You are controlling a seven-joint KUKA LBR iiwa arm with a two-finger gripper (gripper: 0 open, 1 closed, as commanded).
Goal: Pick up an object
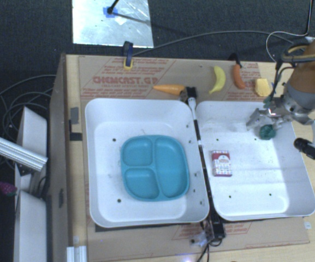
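Teal obj (267, 131) under gripper (264, 119), right bin (288, 201), red box (221, 163) nearby

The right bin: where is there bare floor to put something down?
In the right bin, the near half is bare, below the small red box. The far right corner is crowded by the end effector over a teal object.

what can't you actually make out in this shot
- End effector, camera view: too small and blurred to tell if it is open or shut.
- Teal object in the right bin: partly covered by the end effector; its shape and any contact are unclear.
- Red card: print too small to read.
- Arm: cut off by the right edge.
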